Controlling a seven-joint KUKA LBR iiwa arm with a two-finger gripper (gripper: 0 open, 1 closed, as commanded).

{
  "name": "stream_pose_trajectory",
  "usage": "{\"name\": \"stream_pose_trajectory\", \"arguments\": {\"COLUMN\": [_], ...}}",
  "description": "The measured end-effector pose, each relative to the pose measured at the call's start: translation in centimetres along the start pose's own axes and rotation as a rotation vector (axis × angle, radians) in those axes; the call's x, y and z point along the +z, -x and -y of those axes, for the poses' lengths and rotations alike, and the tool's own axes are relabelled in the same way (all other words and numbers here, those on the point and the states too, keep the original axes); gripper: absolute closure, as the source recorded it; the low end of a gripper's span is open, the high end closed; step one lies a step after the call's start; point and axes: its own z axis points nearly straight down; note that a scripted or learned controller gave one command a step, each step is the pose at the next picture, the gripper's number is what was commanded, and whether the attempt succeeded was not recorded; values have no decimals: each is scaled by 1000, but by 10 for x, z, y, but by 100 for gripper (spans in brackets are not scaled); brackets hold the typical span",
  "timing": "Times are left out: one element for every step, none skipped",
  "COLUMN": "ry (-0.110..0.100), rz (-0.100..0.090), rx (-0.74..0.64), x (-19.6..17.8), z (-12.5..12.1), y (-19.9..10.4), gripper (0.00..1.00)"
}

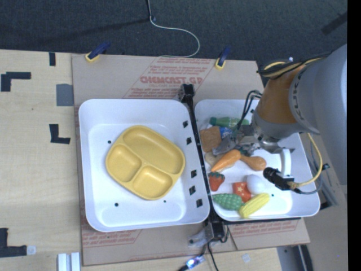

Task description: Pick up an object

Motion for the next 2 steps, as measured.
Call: {"name": "stream_pose_trajectory", "arguments": {"ry": [8, 4], "rz": [2, -1], "rx": [0, -1], "x": [-13, -68], "z": [-2, -4], "y": [0, -10], "gripper": [100, 100]}}
